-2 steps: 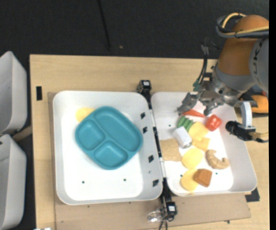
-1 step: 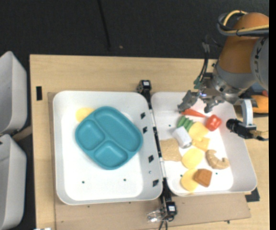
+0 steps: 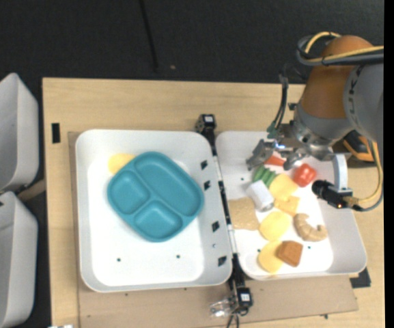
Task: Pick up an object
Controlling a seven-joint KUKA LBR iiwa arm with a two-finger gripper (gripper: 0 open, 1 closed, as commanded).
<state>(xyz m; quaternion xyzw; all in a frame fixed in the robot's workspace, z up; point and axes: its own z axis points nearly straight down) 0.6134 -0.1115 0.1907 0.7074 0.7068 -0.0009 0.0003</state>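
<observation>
Brown chunk [image 3: 290, 253] and the other toys sit unpicked in the right bin [image 3: 347, 255]; gripper [image 3: 276, 154] hovers above them, can't tell its grip state, so nothing's lifted yet imo.

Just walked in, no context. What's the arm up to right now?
It's on a pick attempt. The arm reaches in from the right, and its gripper is low over the top of the right bin, just above a red piece and a green one. Nothing visibly held yet. More toy food is piled below. The left bin holds a blue tray.
</observation>
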